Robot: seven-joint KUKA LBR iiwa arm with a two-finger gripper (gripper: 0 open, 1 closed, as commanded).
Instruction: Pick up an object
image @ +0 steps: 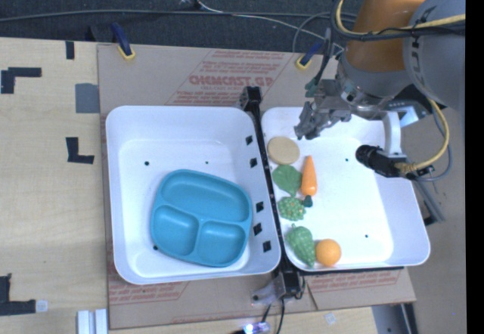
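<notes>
In the right bin [378, 211], along its left side, lie a tan round disc [283, 149], an orange carrot [308, 175], a green leafy piece [286, 177], a green bumpy piece [291, 208], another green piece [301, 242] and an orange ball [327, 252]. My gripper [308, 128] hangs over the bin's upper left part, just right of and above the tan disc. I see nothing held in it.
The left bin [128, 143] holds a blue divided plate [200, 218]. A black divider [261, 174] runs between the bins. Cables and a black fitting [376, 159] hang off the arm over the right bin. Both bins rest on cardboard [219, 79].
</notes>
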